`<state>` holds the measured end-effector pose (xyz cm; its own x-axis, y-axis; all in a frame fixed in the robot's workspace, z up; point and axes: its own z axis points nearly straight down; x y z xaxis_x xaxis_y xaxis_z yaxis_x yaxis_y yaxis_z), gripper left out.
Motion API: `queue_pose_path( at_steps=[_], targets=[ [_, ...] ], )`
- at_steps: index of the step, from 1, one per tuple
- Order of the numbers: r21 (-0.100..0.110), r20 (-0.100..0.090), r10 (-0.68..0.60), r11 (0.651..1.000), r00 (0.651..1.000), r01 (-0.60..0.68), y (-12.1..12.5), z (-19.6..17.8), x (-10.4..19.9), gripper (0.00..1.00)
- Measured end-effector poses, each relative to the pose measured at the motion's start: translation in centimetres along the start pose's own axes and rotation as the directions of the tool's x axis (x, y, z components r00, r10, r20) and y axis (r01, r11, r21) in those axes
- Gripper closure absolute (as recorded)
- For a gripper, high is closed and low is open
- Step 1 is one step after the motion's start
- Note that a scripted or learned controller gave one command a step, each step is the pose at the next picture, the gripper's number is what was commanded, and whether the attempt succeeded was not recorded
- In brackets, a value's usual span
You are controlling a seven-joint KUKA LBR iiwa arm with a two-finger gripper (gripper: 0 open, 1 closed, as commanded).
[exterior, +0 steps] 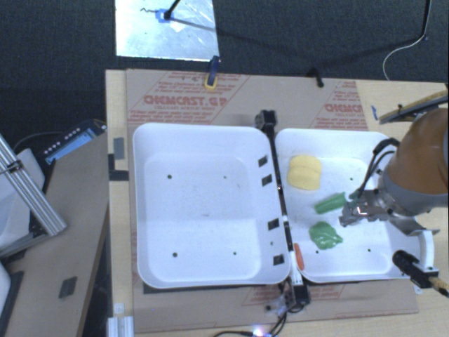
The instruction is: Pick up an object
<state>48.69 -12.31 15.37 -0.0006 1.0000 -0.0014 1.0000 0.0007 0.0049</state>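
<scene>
Bins sat side by side on the desk (119, 209), both shallow and white, resting on a brown cardboard sheet (182, 97) printed with red lettering. The left bin (151, 258) showed bare white floor with a few small dark dots. The right bin (337, 142) held three things: a pale yellow lump (304, 172) near its upper left, a green elongated piece (329, 203) lying at a slant just below and to the right of it, and a green crumpled object (325, 235) lower still, near the bin's front left. The two green things lay close together but apart. A small orange piece (299, 257) rested beside the black clips (272, 203) on the divide between the bins. My arm (421, 167) reached in from the right, its orange band above the wrist, and my gripper (353, 214) hung over the right bin just beside the right end of the green elongated piece and a little above and to the right of the crumpled one. Whether my gripper was wide or narrow I could not tell from this angle, and nothing could be seen between its tips. Beyond the desk, a shiny metal plate (166, 20) lay on the dark carpet.
</scene>
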Motion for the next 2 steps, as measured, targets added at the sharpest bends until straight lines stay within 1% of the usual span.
queue_pose_path(
  at_steps=[1, 2],
  targets=[
    [-0.017, 0.002, -0.006, 1.000, 1.000, 0.007, 0.7, -18.3, 1.0, 1.00],
    [-0.018, 0.004, -0.003, 1.000, 1.000, 0.003, 0.2, -34.4, -0.9, 1.00]
  ],
)
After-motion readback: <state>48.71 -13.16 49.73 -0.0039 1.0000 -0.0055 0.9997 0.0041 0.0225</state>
